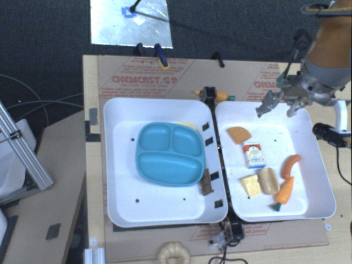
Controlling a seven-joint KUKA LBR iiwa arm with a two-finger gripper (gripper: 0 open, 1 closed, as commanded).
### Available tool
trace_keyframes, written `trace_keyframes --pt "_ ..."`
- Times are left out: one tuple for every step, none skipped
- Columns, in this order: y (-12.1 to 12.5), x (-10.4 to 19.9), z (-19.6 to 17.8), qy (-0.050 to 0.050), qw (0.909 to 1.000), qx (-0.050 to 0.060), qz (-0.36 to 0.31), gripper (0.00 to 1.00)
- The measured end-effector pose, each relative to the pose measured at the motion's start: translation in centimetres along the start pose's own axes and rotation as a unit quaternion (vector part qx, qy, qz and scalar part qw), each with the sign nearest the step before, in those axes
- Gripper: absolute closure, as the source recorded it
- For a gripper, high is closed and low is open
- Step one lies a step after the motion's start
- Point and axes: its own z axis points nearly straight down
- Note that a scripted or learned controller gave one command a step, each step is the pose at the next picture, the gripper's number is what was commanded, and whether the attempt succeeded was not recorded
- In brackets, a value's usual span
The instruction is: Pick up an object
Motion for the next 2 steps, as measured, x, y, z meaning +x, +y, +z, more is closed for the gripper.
trace_keyframes --pt "0.2 0.0 -0.6 -0.001 1.0000 -0.005 -0.001 0.00" --pt "-0.7 -0.4 4.5 -0.001 1.0000 -0.003 0.000 0.00"
